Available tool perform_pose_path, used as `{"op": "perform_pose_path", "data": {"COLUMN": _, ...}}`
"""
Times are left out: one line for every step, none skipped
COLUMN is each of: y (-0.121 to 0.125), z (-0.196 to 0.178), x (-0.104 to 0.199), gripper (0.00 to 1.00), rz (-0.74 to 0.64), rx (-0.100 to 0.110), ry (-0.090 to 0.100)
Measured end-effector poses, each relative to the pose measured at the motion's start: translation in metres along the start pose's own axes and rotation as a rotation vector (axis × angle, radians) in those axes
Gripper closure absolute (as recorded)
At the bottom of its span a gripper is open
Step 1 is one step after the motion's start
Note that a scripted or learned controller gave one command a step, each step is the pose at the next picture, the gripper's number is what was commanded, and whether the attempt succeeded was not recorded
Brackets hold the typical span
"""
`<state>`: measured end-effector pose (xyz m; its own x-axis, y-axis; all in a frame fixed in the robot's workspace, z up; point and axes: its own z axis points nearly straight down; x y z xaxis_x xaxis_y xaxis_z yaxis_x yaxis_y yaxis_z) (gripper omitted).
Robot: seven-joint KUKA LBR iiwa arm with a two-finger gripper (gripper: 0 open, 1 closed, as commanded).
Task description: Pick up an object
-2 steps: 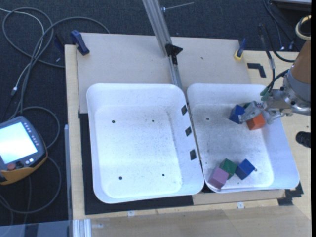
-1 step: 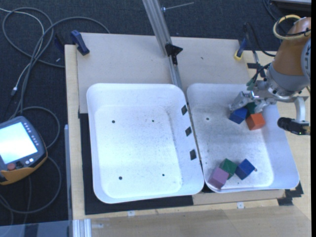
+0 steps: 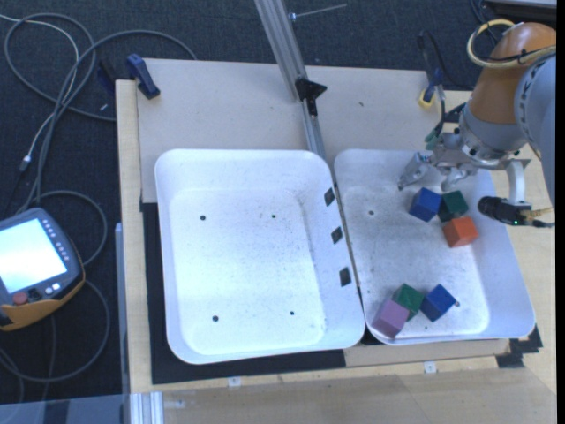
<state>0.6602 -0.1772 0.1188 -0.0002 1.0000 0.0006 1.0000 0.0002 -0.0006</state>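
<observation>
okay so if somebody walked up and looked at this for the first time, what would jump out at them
Probably the grey and orange arm reaching in at the upper right, its gripper poised above a blue cube, dark green cube and orange cube in the right bin. Next, the purple, green and blue blocks near that bin's front edge.

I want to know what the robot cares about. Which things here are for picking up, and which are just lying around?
For the job:
gripper
blue cube
green cube
orange cube
second green cube
second blue cube
purple cube
right bin

Just lying about:
left bin
handheld screen
cables
blue clamp
</observation>
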Motion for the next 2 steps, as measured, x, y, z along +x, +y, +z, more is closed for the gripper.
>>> {"op": "perform_pose_path", "data": {"y": -0.022, "z": 0.019, "x": 0.018, "gripper": 0.00, "rz": -0.001, "rx": 0.002, "ry": 0.001}}
{"op": "perform_pose_path", "data": {"y": -0.021, "z": 0.007, "x": 0.017, "gripper": 1.00, "rz": -0.001, "rx": -0.002, "ry": 0.000}}
